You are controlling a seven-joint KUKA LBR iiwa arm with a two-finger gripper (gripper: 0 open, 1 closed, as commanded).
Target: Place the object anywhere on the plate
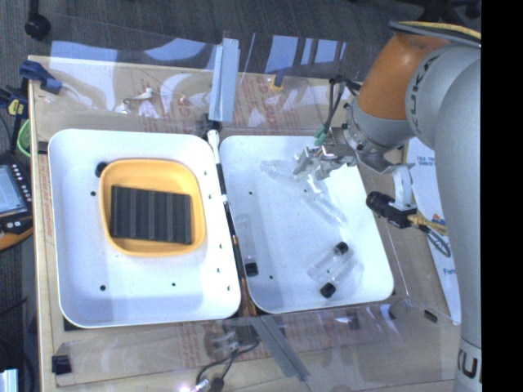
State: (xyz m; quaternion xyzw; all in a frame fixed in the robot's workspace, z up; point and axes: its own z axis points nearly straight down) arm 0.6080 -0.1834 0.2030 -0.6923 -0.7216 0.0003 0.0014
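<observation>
Arm enters from 3 o'clock, grey links filling the right side of the view, orange band (pixel 391 76) high at about 2 o'clock. Wrist bends down and toward 9 o'clock, putting the gripper (pixel 313 160) over the upper part of the right bin (pixel 270 292). Gripper looks clear or translucent against the white floor; whether it is open or closed cannot be told from here.

Left bin (pixel 65 284) carries the yellow plate (pixel 151 175), a rounded rectangle with a dark ribbed insert (pixel 152 215) lying on it. Plate sits toward the upper middle of that bin.

Task object: a clear tube-like piece with black ends (pixel 333 269), lying flat on the right bin floor toward 5 o'clock, well apart from the gripper and from the plate. Long axis runs on a diagonal, roughly 1 o'clock to 7 o'clock, one black end at each tip. Outline faint; exact shape hard to tell.

A small black piece (pixel 251 268) lies near the right bin's left wall, low down.
</observation>
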